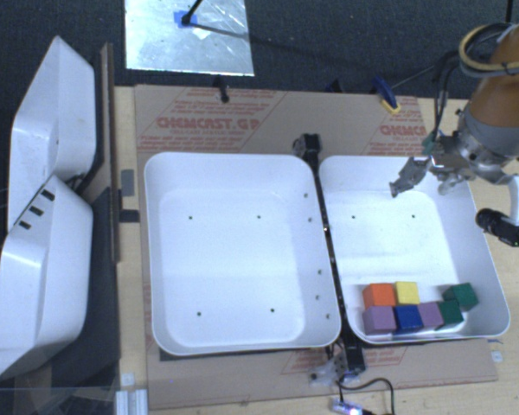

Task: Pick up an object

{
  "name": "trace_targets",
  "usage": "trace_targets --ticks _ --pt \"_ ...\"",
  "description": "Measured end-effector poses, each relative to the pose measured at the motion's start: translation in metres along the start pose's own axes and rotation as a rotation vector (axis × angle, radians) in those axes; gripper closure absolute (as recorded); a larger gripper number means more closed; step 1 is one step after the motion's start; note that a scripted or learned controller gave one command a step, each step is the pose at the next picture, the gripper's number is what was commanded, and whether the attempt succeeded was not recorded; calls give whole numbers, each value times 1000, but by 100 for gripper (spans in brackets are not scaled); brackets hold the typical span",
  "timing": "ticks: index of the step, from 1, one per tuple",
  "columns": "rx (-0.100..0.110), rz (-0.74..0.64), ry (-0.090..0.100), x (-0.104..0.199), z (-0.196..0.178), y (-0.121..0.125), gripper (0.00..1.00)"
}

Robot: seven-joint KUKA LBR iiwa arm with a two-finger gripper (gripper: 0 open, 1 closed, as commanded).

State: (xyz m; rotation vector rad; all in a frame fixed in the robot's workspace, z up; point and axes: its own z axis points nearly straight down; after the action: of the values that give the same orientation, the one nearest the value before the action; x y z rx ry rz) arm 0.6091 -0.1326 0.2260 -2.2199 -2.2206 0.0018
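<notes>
Blocks: a small cluster of coloured cubes is sitting in the near corner of the right bin [467, 232], packed close together: an orange block [380, 295], a yellow block [406, 292], a purple block [379, 319], a blue block [406, 318], a pale violet block [430, 315] and two green blocks [456, 303] at the outer end.
Handling: they are looking like small, light, rigid cubes with flat faces, so nothing fragile; I would judge them easy to pinch across two opposite faces, though the tight packing is leaving little room for fingers between neighbours.
Best hold: the green pair or the orange block at the ends of the cluster, I reckon, since they are showing free sides.
Gripper: the gripper [411, 178] is hovering over the far part of the right bin, fingers parted and nothing between them.
Relation: the blocks are lying well apart from the gripper, toward the bin's near wall.
Left bin: the left bin [169, 180] is sitting just beside.
</notes>
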Motion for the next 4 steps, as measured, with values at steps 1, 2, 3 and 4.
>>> trace_targets --ticks 1,2,3,4 --pt "2 0 0 2 62 -3 0" --pt "2 0 0 6 118 4 0" --pt "-4 0 -1 5 105 6 100" --pt "-7 0 -1 3 60 12 100"
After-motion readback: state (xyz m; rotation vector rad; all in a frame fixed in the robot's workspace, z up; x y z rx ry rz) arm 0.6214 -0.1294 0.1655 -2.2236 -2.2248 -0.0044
